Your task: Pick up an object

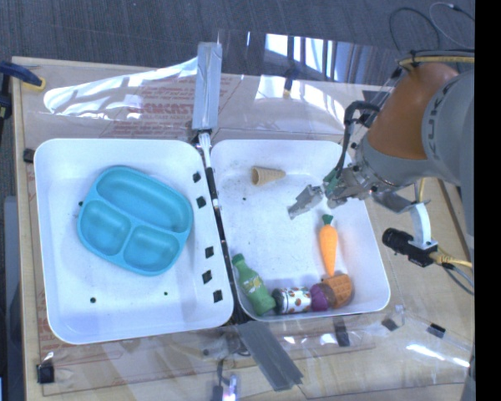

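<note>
Two white bins are counted on the table: a left bin (50, 307) and a right bin (376, 266). One blue divided plate (135, 219) is seen in the left. In the right are counted one cone (267, 175), one carrot (328, 245), one green bottle (251, 283), one can (292, 300), and one brown-and-purple piece (332, 291).

Both bins (58, 307) are white, faintly speckled. The divided plate (136, 220) at left is sky blue. At right lie an orange carrot (328, 247) with a green top, a tan cone (267, 175), a green bottle (251, 284) and a purple-and-brown toy (332, 290).
</note>
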Robot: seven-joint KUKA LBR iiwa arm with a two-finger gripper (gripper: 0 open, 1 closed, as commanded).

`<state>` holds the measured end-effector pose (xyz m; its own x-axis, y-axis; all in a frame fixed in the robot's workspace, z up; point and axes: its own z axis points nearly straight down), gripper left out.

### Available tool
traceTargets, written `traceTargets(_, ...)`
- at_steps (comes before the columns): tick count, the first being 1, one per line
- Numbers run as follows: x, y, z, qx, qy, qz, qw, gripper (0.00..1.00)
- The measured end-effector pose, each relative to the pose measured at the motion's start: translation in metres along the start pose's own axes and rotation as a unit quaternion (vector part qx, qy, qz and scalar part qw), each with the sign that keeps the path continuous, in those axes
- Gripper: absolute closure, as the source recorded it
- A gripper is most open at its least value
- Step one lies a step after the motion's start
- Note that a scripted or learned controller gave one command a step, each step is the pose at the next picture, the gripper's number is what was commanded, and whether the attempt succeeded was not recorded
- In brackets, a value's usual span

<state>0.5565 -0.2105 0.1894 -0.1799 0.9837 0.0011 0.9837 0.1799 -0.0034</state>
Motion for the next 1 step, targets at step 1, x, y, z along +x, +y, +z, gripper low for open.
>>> traceTargets(1, 0.0052, -0.0253, -0.0391, -0.001, -0.001, -0.021, 0.9998, 0.00)
